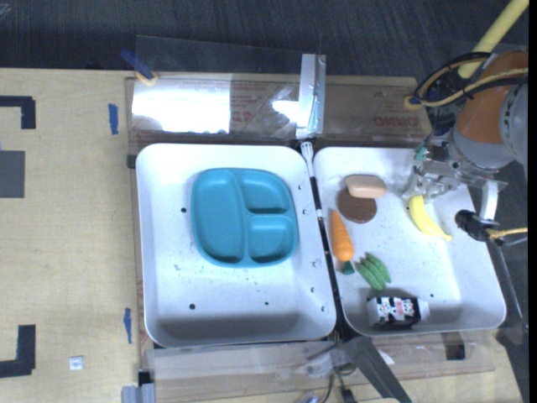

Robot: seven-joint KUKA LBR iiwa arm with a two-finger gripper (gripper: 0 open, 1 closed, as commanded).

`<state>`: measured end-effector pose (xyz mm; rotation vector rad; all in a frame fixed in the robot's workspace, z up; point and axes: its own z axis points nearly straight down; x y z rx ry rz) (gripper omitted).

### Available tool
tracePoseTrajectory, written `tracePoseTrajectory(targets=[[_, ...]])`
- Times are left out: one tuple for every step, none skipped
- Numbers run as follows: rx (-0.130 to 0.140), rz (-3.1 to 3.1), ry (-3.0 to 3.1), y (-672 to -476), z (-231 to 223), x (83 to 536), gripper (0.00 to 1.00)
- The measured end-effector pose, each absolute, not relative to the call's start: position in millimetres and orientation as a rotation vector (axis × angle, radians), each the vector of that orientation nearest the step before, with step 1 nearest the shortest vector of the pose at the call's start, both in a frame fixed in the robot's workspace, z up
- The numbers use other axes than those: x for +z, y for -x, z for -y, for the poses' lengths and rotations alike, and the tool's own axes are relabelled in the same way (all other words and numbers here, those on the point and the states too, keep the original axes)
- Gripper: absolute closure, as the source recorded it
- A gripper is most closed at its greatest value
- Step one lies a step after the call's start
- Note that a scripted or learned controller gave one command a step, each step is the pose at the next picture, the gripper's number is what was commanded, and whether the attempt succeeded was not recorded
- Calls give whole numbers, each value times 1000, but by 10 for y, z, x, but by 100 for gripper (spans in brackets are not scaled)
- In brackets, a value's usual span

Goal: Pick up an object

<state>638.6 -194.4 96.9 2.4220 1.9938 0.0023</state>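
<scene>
Five loose items sit in the right bin [478, 300]. Nearest: black carton [394, 310], green pods [373, 269], carrot [341, 238]. Farther back, the banana [428, 217] lies with its long axis running from upper left to lower right, its upper end just below the gripper [432, 179]. Finger spread cannot be told; nothing visibly held.

One fixed camera looks down aslant on both bins [159, 225].

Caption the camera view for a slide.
Gripper poised over the banana in the right bin; blue divided plate in the left bin.
</scene>
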Motion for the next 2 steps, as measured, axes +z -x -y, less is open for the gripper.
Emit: tracePoseTrajectory(targets=[[9,-2057,-2368,-6688,1434,2033,100],[1,-1812,-2563,-6520,1543,2600,100]])
